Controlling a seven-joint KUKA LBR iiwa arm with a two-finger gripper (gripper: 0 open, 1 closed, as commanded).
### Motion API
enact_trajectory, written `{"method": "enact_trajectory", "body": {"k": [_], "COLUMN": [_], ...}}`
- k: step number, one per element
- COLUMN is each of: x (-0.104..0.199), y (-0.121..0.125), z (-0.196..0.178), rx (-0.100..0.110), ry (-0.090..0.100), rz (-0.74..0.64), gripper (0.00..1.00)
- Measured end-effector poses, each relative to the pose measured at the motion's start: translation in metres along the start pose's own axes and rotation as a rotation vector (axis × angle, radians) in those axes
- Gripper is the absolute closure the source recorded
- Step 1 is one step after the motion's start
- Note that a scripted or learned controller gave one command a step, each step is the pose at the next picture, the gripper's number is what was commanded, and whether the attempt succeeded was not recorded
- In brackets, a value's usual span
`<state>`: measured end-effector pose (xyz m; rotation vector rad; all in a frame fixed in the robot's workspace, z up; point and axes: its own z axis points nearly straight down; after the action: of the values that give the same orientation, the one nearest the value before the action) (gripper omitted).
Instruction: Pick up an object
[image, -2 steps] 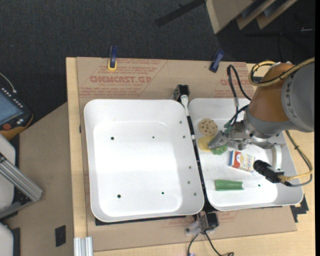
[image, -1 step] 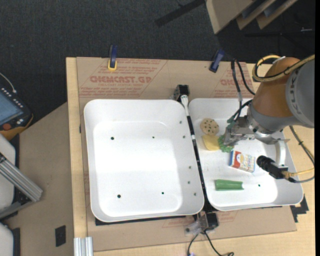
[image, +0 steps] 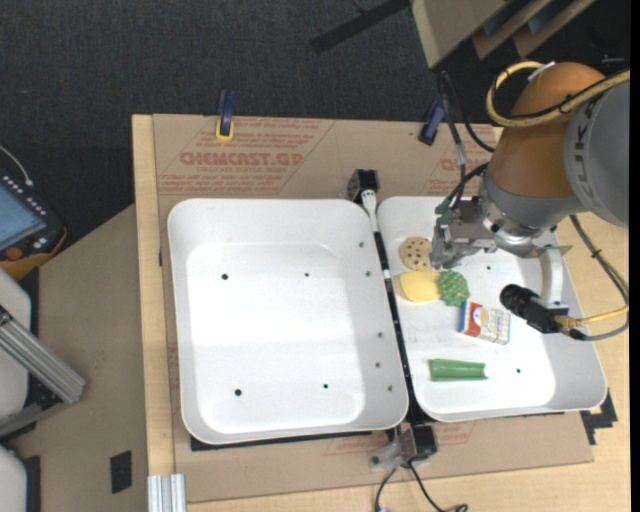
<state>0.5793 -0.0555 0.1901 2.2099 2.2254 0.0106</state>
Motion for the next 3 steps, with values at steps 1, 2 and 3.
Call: {"method": "enact_trajectory", "body": {"k": [1, 2, 3], "x": [-0.037, 0.074, 0.022], "y": [-0.071, -0.066, -0.101], "z": [-0.022, -0.115, -0.086], "rx": [0.012, -0.003, 0.014], "ry": [-0.002, 0.003, -0.001], "rz": [0.012, -0.006, 0.012], "gripper": [1.00, 1.00, 1.00]}}
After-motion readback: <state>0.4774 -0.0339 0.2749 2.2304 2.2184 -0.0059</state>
